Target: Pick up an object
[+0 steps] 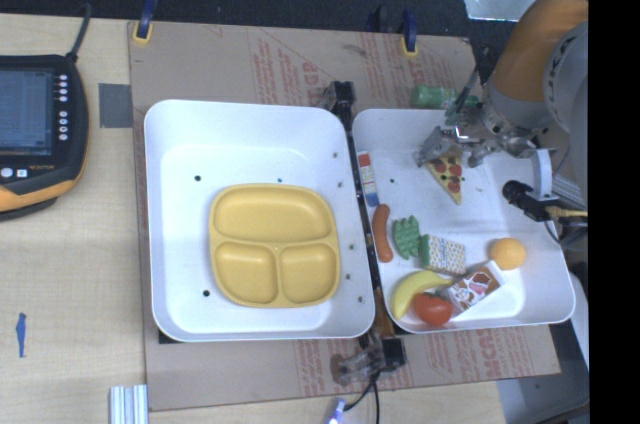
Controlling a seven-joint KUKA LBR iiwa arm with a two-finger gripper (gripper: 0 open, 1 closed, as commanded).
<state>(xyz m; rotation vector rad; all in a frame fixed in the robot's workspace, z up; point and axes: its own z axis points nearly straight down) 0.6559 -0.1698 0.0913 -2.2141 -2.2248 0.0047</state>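
Touching end effector (pixel 449 148), seemingly: pizza slice (pixel 447 176)

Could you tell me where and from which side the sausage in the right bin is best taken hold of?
Grip the sausage across its middle, coming straight down from above. It lies flat and slim, running lengthwise along the bin's left wall, so the fingers should close across its narrow width. The green toy sits close on its right and the wall on its left, so room either side looks tight, and a centred approach seems safest.
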